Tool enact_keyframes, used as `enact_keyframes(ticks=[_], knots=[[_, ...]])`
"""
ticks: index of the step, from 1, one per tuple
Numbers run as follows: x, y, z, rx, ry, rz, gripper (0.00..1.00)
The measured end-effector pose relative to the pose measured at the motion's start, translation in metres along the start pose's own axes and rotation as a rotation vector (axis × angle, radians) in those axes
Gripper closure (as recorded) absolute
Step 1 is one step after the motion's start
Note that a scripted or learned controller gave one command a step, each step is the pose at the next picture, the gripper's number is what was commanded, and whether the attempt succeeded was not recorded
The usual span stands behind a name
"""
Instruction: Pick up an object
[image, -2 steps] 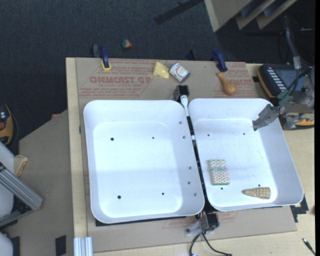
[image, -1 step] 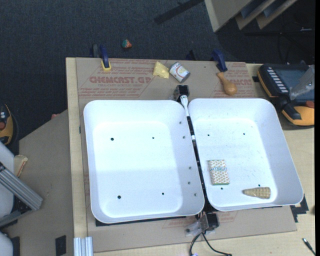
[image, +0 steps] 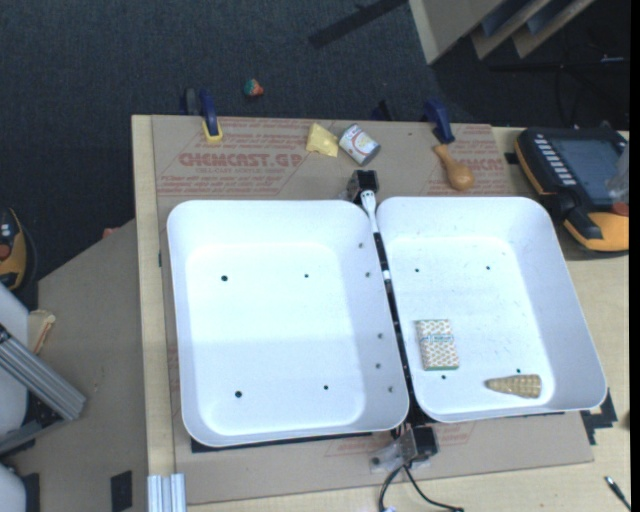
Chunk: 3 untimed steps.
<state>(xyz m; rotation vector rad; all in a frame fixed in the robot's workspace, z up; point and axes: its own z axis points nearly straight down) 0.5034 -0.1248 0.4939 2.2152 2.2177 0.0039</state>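
Cables (image: 410, 470) trail off the bench's near edge, just below the seam between the two bins. Next comes the right bin (image: 560, 290), which holds the only loose things within reach. A tan, cone-shaped piece (image: 515, 385) lies on its side near the front rim. A small patterned packet (image: 437, 344) lies flat a little behind it, close to the inner wall. The two are near each other but apart. The left bin (image: 260, 310) sits alongside, its rim touching the right bin's along the middle.

As for the task, I judge the pick has not begun: both objects rest on the bin floor, and neither is lifted. I cannot tell whether the claw is released or clenched. The next move calls for choosing one target and coming down squarely over it. The packet, lying flat and close to the wall, looks the harder of the two to grasp. The cone has free space around it.

Beyond the bins, the brown board (image: 270, 160) carries red print reading "CHEMCAST G P", partly repeated at its right end. On it lie a yellow scrap (image: 322, 141), a small box (image: 359, 144) and an orange-brown object (image: 455, 170), between two blue clamps (image: 210, 115). A handheld pendant (image: 575, 165) lies at the far right; its screen is unreadable.
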Motion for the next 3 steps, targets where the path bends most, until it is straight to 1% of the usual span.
enact_keyframes(ticks=[1, 2, 3], knots=[[0.063, -0.026, 0.081, 0.016, 0.006, -0.004, 1.00], [0.132, -0.026, 0.181, 0.019, 0.005, -0.007, 1.00], [0.155, -0.023, 0.046, -0.011, 0.006, -0.004, 1.00]])
